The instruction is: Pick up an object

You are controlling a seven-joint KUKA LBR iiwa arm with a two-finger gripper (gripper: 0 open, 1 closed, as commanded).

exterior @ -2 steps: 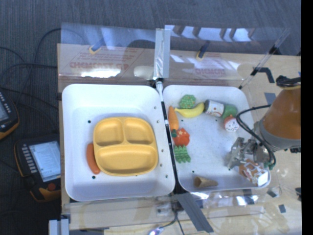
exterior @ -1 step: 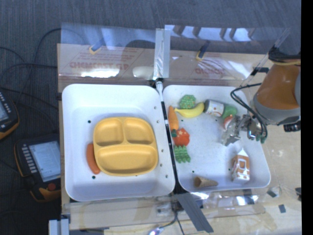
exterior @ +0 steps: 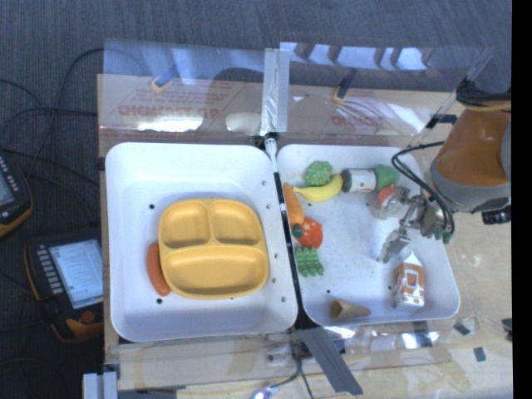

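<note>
While the arm reached in from 3 o'clock, the scene stood thus:
Counter (exterior: 116, 98): bore two white bins side by side.
Left bin (exterior: 133, 173): held a yellow divided plate (exterior: 214, 248), an orange sausage (exterior: 156, 269) touching its 9 o'clock edge.
Right bin (exterior: 366, 289): held a banana (exterior: 320, 191), broccoli (exterior: 317, 172), carrot (exterior: 293, 206), tomato (exterior: 308, 233), small carton (exterior: 408, 283) at 5 o'clock and cone (exterior: 349, 309) at 6 o'clock.
Pincer (exterior: 397, 227): hung over the right bin's 3 o'clock side, fingers spread, pinching nothing.
</note>
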